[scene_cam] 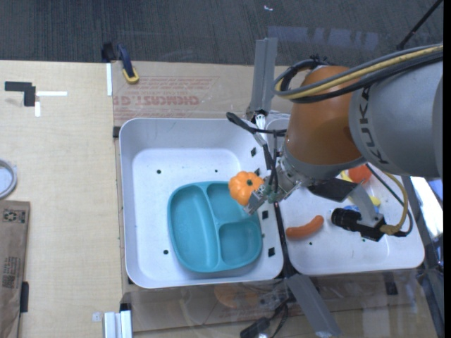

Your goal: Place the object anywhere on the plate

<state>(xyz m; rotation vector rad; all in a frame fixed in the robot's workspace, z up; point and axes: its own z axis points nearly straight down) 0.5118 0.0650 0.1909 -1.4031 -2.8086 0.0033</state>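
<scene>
Orange pumpkin [243, 185] sat at the upper-right corner of the teal plate [204, 231], over its rim and touching the tool [259, 194], which pressed in from the right. Whether the tool gripped it or merely stood against it could not be told. The plate lay in the left bin [141, 189], close to that bin's right wall, with the arm [394, 118] crossing above the wall. In the right bin [338, 255] an orange sausage-shaped piece [304, 227] lay near the left edge, and a red-orange thing [359, 173] was half hidden under the arm.
</scene>
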